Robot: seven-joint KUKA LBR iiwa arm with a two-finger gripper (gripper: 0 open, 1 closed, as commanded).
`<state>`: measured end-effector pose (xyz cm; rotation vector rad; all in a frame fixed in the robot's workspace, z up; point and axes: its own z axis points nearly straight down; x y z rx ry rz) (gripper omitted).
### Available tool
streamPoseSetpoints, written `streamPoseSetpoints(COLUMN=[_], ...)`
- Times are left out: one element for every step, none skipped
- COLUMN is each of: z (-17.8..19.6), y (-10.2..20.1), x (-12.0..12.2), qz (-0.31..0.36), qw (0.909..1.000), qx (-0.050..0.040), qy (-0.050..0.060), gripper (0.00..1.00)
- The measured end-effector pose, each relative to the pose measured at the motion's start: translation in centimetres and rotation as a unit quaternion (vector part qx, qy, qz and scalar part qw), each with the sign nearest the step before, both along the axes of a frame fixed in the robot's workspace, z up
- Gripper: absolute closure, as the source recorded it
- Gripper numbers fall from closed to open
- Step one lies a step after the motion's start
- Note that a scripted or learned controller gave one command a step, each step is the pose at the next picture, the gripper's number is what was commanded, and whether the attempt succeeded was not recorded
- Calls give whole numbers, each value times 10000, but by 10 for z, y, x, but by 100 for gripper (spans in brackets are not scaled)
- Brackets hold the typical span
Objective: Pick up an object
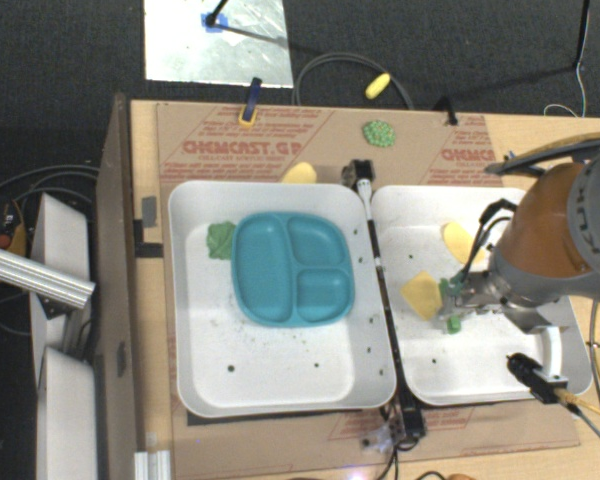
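**Inspector A:** How far along is the pick?

**Inspector B:** Not done, in my judgement. The gripper [450, 306] is sitting low in the right bin [420, 373], and whether it is pinching anything I cannot tell. A yellow piece [421, 295] is lying just beside it on the divider side, and a second yellow object [458, 238] is lying near it toward the far wall. Closing and lifting are remaining.

**Inspector A:** Surroundings?

**Inspector B:** A blue divided plate [292, 268] is occupying the left bin [280, 393], well apart. Cables are trailing across dark carpet [50, 58].
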<state>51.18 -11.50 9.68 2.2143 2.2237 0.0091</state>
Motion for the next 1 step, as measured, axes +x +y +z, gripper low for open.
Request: streamPoseSetpoints(z=[93], y=[59], x=[30], qz=[39], qw=[10000], qx=[-2], qy=[-27], gripper=[100])
